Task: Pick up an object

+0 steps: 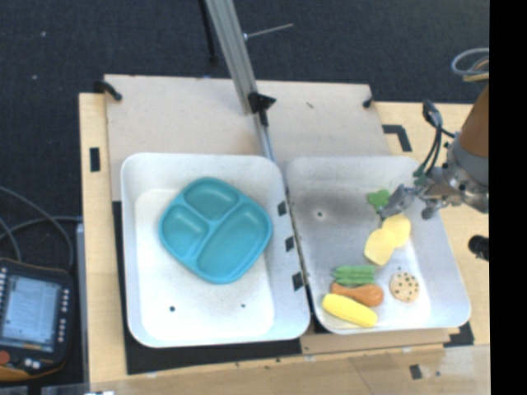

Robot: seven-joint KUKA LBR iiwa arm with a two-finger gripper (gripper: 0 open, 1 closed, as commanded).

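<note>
Lying diagonally, yellow corn [350, 309] points lower-right.

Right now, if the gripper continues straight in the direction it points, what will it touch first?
The gripper points left and slightly down into the right bin. Probably it meets the small green piece first, with the pale yellow pieces just below; depth is unclear.

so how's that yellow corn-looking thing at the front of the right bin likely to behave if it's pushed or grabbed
The yellow corn piece looks rounded and elongated, so a sideways push would probably roll it. Its surface appears smooth and glossy like plastic, so it may slip between fingers. It lies against the orange carrot piece, which would likely shift too.
</note>
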